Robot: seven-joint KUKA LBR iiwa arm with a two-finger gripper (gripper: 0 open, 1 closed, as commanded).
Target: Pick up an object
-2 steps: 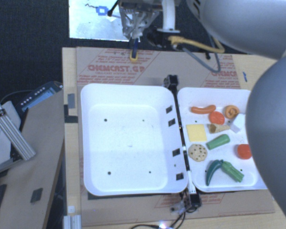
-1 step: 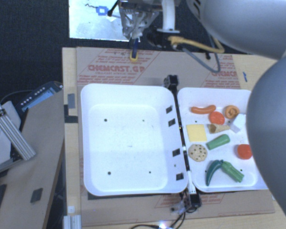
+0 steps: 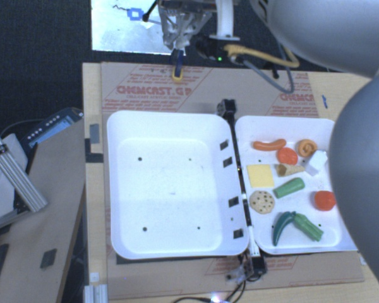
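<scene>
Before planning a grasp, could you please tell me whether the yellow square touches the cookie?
Apart. The camera view shows a thin strip of white bin floor between the yellow square and the cookie below it.

one fixed camera looks down at a slant on a bench with two white bins.

the view comes from above and in front of the bench, far enough back to take in the left bin (image 3: 167,185) and most of the right bin (image 3: 290,131), plus the cardboard sheet (image 3: 151,90) under them. the far edge of the bench sits toward the top. the grey arm (image 3: 341,36) is much nearer the lens, large and blurred, crossing the top and right side.
</scene>
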